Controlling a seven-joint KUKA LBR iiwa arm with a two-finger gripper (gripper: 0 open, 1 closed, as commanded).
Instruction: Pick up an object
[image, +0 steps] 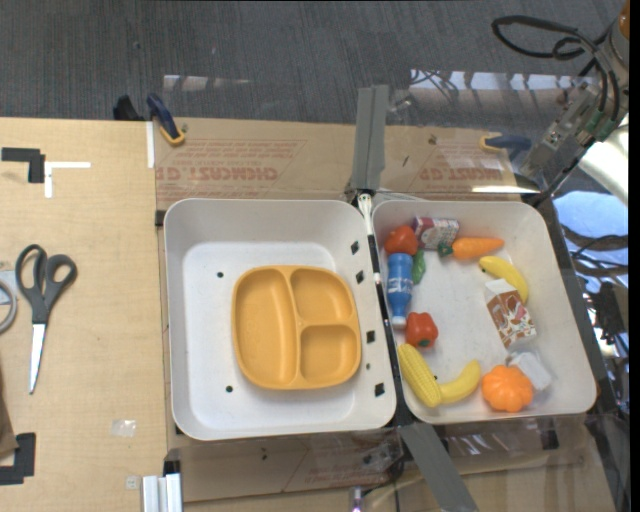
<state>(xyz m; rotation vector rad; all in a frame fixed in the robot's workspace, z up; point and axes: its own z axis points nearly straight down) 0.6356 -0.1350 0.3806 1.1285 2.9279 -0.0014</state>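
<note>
The right bin (556, 300) holds several toy foods: a carrot (477, 247), a banana (503, 275), a blue bottle (399, 285), a red pepper (421, 329), a small carton (511, 315), a corn cob (418, 375), a second banana (460, 383) and an orange pumpkin (507, 388). A red tomato (401, 240) and a small packet (437, 232) lie at its far edge. My gripper (562, 138) hangs at the top right, beyond the bin's far right corner, away from all the objects and with nothing seen in it.
A yellow divided plate (296, 327) lies in the left bin (190, 300). Scissors (40, 295) rest on the bench at far left. A blue clamp (165, 118) and a metal bar (370, 140) stand behind the bins. Cables (540, 40) loop near the arm.
</note>
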